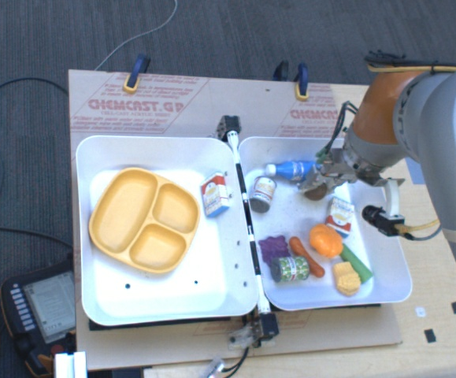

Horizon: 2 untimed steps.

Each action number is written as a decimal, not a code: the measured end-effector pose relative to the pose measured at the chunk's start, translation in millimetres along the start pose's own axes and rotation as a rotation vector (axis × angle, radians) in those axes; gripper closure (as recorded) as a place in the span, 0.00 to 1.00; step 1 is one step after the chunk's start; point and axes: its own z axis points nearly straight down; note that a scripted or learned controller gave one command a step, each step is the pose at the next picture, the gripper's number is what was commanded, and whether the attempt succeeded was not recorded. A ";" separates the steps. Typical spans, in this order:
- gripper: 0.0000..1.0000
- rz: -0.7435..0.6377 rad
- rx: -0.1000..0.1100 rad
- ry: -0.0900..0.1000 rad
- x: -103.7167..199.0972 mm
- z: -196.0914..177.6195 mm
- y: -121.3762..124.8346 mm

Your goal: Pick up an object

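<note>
Yellow plastic comes first: a three-part tray [143, 220] lies in the left bin [86, 290], well to the left of my end effector [328, 178], with a small milk carton [215, 195] standing just beside it toward me. Across the divider, in the right bin [393, 286], a little can [262, 193] lies on its side left of my end effector, and a blue-capped bottle [291, 169] rests close by, its end nearly meeting my tooling. My end effector hangs low over the upper part of this bin, and I cannot tell how it is set or whether anything sits in it; the dark mass there is too muddled to read. Just below and right of it is a red-and-white carton [341, 214], then an orange [326, 241]. Further below lie a purple piece [272, 248], a carrot [306, 257], a green can [291, 269], a yellow block [347, 278] and a green vegetable [357, 261]. As I judge it, nothing has clearly been lifted: every object I can name rests on the bin floor, so the grasp and the lift remain to be done, with the bottle or carton the nearest candidates.
</note>
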 end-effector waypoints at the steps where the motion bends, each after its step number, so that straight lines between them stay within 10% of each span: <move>1: 1.00 0.000 0.008 0.002 52.5 -105.3 -20.5; 2: 1.00 0.000 0.010 0.003 103.0 -129.5 -75.5</move>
